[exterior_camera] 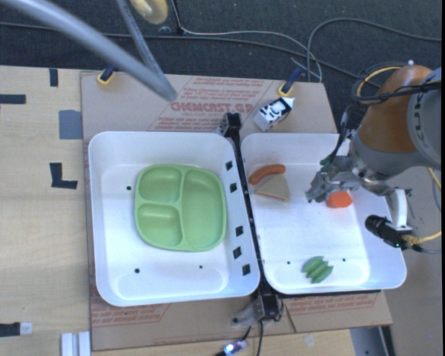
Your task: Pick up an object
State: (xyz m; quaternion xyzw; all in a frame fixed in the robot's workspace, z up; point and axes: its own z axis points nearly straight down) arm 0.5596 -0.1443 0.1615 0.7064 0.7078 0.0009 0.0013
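While the arm reaches in from the right, parts of the scene stay hard to read.
Hidden: hand (pixel 322 186) is a dark blur; whether it is released or clenched cannot be told.
Bins: two, side by side on the surface.
Near, right bin (pixel 386 273): one green pod-like piece (pixel 317 268).
Middle, right bin: one orange-red object (pixel 340 199), touching or just beside the hand, on its right.
Farther left: one tan wedge (pixel 273 190), one sausage (pixel 267 173).
Left bin (pixel 107 221): one green divided plate (pixel 181 206).
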